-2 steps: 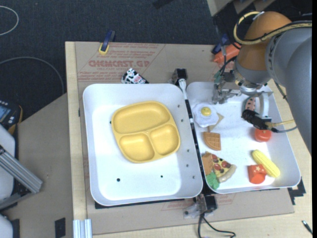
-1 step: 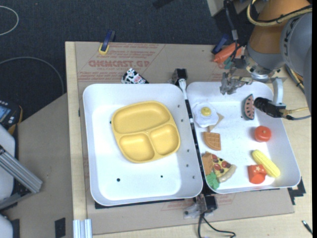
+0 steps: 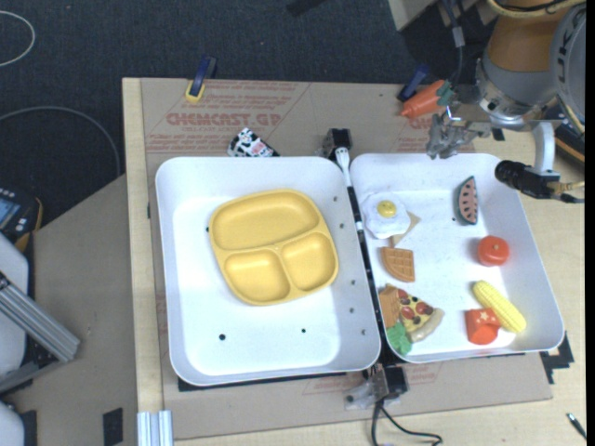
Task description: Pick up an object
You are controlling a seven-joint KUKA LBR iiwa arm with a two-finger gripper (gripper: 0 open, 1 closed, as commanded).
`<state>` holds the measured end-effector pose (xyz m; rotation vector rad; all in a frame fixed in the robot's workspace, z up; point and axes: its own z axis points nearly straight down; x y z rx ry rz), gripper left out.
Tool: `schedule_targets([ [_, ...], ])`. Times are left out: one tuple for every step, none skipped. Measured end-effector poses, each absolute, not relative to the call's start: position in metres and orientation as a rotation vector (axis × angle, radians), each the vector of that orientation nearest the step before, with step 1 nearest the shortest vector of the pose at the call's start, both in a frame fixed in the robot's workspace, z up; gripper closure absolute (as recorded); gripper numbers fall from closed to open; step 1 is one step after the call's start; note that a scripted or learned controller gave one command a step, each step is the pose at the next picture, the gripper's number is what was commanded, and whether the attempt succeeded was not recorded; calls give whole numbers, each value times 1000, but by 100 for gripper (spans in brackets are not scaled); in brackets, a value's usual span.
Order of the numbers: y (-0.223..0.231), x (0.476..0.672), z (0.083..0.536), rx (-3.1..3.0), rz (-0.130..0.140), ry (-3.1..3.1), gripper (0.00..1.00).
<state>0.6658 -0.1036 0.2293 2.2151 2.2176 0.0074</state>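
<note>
Seven small toy foods lie in the right-hand shallow white bin (image 3: pixel 544 277), which serves here as the landmark. Nearest the camera, at its front edge, sit a flat toy pizza slice on a green leaf piece (image 3: pixel 409 316), a red toy pepper chunk (image 3: pixel 481 327) and, touching it, a yellow toy corn cob (image 3: pixel 499 306). Mid-bin lie a brown toy waffle square (image 3: pixel 399 264) toward the left wall and a round red toy tomato (image 3: pixel 493 250) toward the right wall, well apart. Toward the back wall lie a white-and-yellow toy fried egg (image 3: pixel 385 214) on the left and a toy watermelon slice (image 3: pixel 467 201) on the right. To the bin's left, the second white bin (image 3: pixel 177 277) holds a yellow three-compartment plastic plate (image 3: pixel 271 244).

Beyond the back wall, above the bench, hangs the two-finger gripper (image 3: pixel 446 143). It carries nothing; whether it is spread or closed cannot be told at this size.

Judgement: no pick has begun. The tomato is the soundest candidate: it stands alone, looks light and rigid, and offers height for a grasp across its middle, though its smooth round surface may slip. The waffle, egg and pizza lie flat and would need an edge pinch.
</note>
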Motion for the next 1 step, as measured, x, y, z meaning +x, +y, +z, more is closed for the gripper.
schedule_targets([
  [-94,618,231,2226,-3,2222,100],
])
